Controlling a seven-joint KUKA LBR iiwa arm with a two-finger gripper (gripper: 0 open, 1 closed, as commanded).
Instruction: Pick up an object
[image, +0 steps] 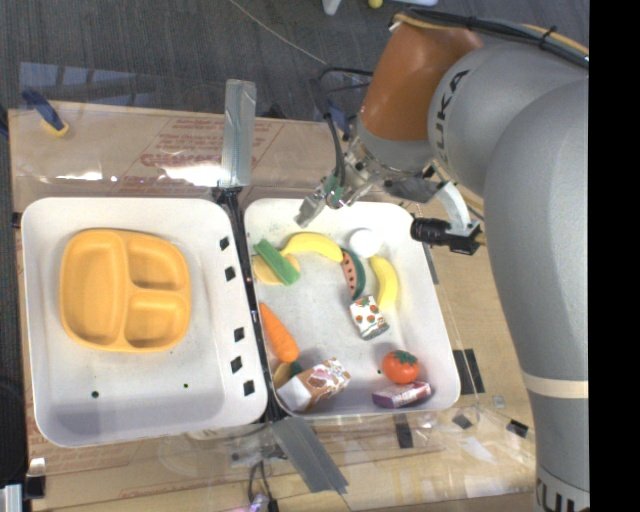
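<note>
Yellow divided tray (124, 289) toward the left bin's (40, 400) far-left corner, grey tape strip (238, 130) at tabletop's far edge

Tray (124, 290) sits in left bin (50, 400). Right bin (440, 340): bananas (312, 244) at back, carrot (279, 335) left, tomato (401, 367) front-right, tool (322, 200) over back rim.

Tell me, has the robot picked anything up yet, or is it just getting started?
Nothing looks picked up yet. The end effector hangs over the far rim of the right bin, with no object seen in it. The toy food, such as the banana, carrot and tomato, lies in that bin. The yellow tray sits in the left bin. Reaching down, gripping and lifting are all left.
</note>
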